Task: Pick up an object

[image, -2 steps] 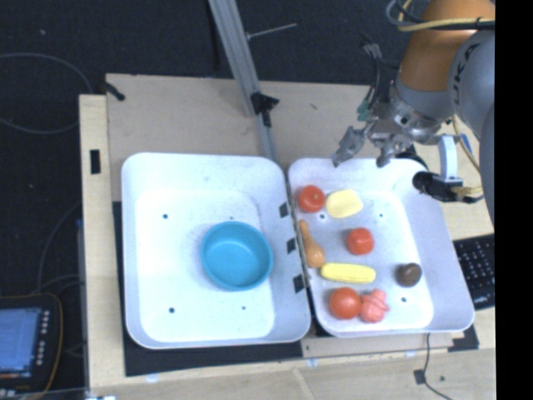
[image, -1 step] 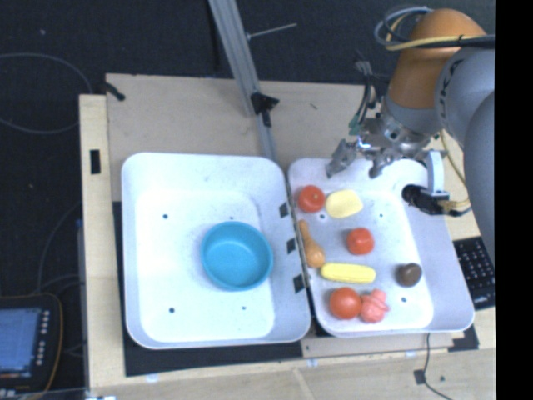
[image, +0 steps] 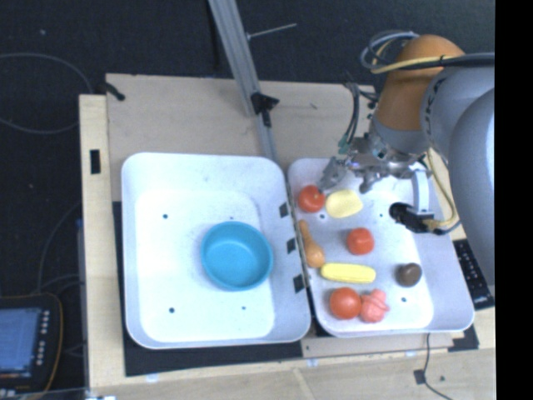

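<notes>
On the left I see the left bin [image: 150, 307] with a blue bowl [image: 237, 255] alone in it; the bowl looks like light, stiff plastic, but I judge its smooth round wall would slip in a two-finger grip. In the right bin [image: 441, 307] lie small toy foods: an orange carrot [image: 311, 247] by the left wall, a red tomato [image: 311, 198], and just beside it a pale yellow piece [image: 344, 203]. The pincer [image: 348, 173] hangs above these two, its fingers spread apart with nothing between them. I think the tomato or the yellow piece is the target; both seem light and hard, perhaps slippery, so I would take hold across the middle. Further right are a yellow banana [image: 348, 272], a second tomato [image: 360, 241] and a brown ball [image: 407, 274].
</notes>
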`<state>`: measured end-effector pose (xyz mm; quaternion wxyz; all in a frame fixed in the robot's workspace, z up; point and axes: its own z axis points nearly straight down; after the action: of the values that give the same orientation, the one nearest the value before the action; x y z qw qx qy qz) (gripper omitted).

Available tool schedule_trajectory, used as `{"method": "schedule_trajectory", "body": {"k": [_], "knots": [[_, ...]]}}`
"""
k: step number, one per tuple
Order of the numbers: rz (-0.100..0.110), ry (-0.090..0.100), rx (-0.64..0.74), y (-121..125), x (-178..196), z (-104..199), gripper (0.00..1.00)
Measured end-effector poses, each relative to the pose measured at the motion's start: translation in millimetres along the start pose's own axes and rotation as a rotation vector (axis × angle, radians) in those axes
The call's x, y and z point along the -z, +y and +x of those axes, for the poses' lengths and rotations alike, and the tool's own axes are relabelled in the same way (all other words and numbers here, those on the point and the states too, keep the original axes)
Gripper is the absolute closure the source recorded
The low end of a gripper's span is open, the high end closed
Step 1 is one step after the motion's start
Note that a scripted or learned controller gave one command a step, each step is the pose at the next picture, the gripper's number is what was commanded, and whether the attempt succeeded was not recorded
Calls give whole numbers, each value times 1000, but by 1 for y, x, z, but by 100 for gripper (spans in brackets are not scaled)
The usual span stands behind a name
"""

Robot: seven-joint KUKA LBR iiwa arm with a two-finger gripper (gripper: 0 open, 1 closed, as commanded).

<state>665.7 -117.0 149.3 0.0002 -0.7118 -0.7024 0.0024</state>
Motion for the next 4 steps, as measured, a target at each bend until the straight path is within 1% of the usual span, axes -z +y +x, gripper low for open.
{"method": "schedule_trajectory", "body": {"k": [1,2,3,4], "knots": [[-10,2,-2,2,16,0,100],[-8,6,6,3,62,3,100],[-7,6,8,3,66,3,100],[-1,5,19,-25,69,37,100]]}}
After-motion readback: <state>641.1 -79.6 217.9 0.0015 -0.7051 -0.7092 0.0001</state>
